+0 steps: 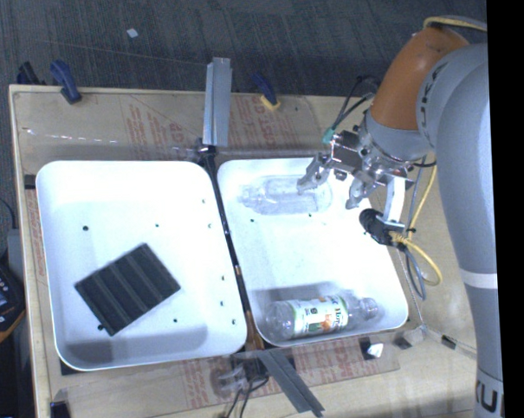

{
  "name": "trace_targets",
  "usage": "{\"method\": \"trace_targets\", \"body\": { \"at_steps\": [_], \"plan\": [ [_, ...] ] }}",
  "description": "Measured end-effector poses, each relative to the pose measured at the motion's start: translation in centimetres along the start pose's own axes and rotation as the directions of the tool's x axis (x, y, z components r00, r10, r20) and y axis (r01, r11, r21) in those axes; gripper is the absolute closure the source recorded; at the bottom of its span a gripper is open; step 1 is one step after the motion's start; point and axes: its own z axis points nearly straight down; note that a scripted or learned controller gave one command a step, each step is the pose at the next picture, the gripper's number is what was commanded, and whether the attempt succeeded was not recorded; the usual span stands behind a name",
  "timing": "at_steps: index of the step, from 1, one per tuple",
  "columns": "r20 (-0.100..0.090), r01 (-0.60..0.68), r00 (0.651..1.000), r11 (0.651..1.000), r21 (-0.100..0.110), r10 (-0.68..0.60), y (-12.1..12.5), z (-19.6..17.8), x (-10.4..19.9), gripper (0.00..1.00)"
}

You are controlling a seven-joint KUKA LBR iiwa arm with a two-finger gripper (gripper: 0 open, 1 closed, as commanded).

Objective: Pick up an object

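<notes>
Worktop (111, 124): two bins side by side, touching along the middle. Left bin (61, 182): one ribbed panel (127, 288), lying flat in the near left part, turned at a slant to the walls. Right bin (256, 273): two bottles, well apart. Labelled bottle (319, 316) on its side along the near wall. Clear bottle (283, 197) on its side by the far wall. Tool (343, 179) above the far right corner, just beside the clear bottle's right end.
</notes>
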Motion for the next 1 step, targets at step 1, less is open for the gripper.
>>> {"method": "trace_targets", "body": {
  "at_steps": [1],
  "plan": [
    [0.0,0.009,1.0,1.0,0.002,-0.009,0.01,-0.93,0.19,1.0]
  ]
}}
